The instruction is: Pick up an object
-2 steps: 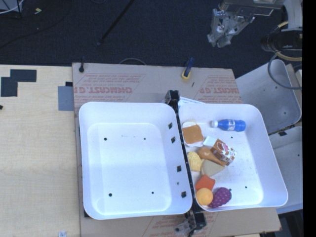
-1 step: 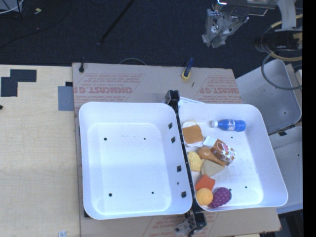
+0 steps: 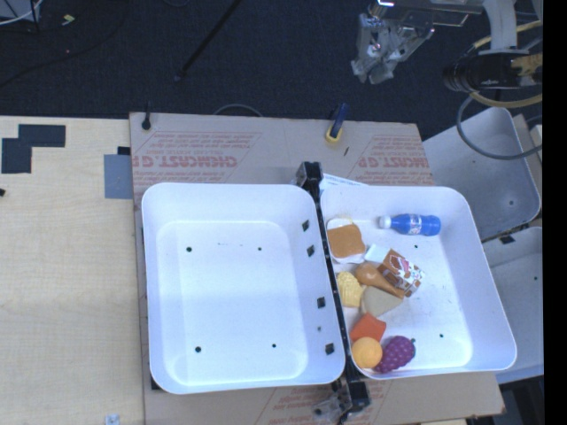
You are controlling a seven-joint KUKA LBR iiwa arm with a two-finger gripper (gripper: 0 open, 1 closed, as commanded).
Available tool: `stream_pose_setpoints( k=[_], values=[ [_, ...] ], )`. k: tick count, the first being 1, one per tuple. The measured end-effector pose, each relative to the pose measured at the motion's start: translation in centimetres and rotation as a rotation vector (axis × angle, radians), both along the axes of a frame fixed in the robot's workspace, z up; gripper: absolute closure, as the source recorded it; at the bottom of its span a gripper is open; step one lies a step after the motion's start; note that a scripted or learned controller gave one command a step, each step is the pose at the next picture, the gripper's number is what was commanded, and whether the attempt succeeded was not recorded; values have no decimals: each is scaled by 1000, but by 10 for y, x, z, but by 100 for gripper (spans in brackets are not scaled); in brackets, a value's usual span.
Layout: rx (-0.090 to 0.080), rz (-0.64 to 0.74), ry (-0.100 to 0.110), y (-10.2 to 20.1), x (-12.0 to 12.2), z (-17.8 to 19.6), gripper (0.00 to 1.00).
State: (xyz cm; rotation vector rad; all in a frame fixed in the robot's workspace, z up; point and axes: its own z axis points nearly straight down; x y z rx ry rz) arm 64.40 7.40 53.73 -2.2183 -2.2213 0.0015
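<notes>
Your left bin [image 3: 168, 215] holds nothing to grab; the right bin [image 3: 461, 211] has toy food and a blue bottle [image 3: 413, 225]. The gripper [image 3: 379, 60] hangs high behind (jaw state: can't tell). Still pre-approach: descend over one item.

Bench [image 3: 62, 264] bears cardboard sheet [image 3: 266, 153] under two white bins [image 3: 159, 211].

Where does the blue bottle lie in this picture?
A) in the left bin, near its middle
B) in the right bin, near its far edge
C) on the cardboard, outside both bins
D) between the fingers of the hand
B: the blue bottle lies on its side in the right bin, near the far edge, apart from the pile of toy food.
</notes>
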Motion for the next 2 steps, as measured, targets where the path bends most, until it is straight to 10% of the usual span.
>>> stream_pose_setpoints(
  k=[2],
  values=[
    [0,0,0,32,0,0,100]
  ],
)
